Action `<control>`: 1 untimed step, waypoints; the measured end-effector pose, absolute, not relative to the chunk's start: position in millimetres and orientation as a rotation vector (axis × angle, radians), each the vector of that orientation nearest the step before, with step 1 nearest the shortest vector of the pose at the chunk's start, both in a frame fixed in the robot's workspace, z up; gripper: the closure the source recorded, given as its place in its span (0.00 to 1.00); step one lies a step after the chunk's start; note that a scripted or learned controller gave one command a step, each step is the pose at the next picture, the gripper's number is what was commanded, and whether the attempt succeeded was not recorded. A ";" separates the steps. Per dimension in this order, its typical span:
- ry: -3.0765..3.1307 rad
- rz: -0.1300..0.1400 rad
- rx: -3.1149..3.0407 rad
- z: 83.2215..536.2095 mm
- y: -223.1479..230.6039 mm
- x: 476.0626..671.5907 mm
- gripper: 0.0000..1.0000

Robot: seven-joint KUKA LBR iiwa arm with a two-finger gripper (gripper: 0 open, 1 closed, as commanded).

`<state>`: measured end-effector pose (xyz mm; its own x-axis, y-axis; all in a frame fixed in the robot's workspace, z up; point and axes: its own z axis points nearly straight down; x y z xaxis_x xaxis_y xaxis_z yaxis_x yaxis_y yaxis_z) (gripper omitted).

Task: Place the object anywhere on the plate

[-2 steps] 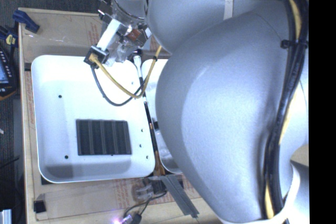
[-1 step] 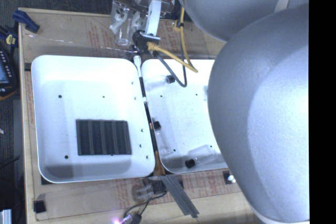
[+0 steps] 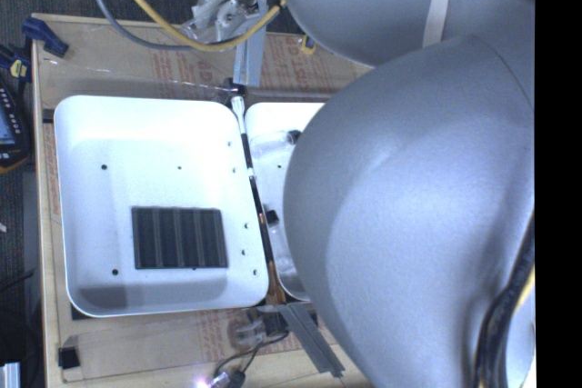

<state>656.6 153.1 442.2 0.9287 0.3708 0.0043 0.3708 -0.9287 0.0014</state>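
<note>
The grey robot arm [image 3: 409,195] is by far the largest thing here. Its rounded casing looms close to the camera and fills most of the right side, from the top edge down to the bottom. A pale strap and yellow cabling cross its upper part.

Under it lies the counter [image 3: 136,68], a light wooden surface with faint red lettering. Two shallow white bins sit on it side by side, their inner rims almost touching.

The left bin [image 3: 109,141] is in full view. It is a rounded square tray with a few small dark dots on its floor. The right bin [image 3: 273,150] is mostly hidden behind the arm; a narrow strip along its left edge shows.

On the floor of the left bin, toward the near side, lies a dark grey rectangular plate [image 3: 179,238] with raised ridges running front to back. It sits flat and nothing touches it.

I cannot make out the object to be placed; it may be hidden behind the arm.

At the top, beyond the bins, is a cluster of metal fittings and a looping yellow cable [image 3: 145,4]. I cannot tell where the hand is, nor how far open it is, nor whether it has hold of anything.
</note>
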 end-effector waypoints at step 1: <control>0.451 -0.004 3.109 349.4 217.0 605.6 1.00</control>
